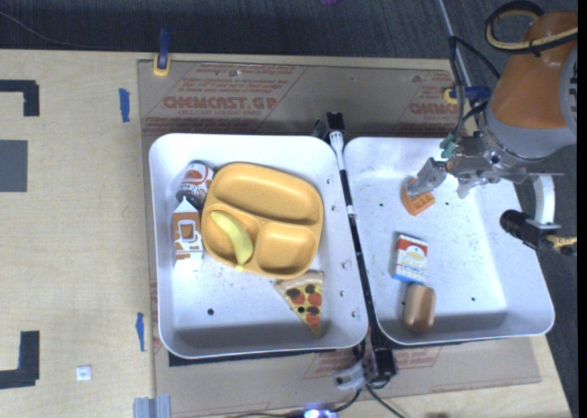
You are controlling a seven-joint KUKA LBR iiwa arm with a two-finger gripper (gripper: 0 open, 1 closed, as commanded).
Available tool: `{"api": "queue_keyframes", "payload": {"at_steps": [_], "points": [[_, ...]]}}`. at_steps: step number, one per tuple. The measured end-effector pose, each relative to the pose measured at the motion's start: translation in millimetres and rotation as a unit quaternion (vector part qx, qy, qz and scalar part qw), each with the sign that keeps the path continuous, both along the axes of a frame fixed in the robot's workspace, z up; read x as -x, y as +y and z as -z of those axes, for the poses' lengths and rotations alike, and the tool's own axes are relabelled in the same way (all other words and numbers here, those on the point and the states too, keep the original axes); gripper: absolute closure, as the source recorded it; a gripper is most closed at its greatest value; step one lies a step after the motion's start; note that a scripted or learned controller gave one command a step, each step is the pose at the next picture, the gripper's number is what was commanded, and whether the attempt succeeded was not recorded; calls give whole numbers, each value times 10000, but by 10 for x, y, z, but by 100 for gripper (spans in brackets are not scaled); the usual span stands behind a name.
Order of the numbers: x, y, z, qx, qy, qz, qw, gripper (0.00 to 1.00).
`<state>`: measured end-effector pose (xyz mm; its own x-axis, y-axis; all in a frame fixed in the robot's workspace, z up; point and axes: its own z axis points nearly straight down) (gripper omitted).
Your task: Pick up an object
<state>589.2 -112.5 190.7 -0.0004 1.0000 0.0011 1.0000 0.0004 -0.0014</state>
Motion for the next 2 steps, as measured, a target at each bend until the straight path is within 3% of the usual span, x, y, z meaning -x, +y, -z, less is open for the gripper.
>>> {"api": "queue_keyframes", "payload": {"at_steps": [1,2], "points": [[193,1,951,7,-16,4,10000,0],[713,167,1007,32,-95,4,9999,0]]}}
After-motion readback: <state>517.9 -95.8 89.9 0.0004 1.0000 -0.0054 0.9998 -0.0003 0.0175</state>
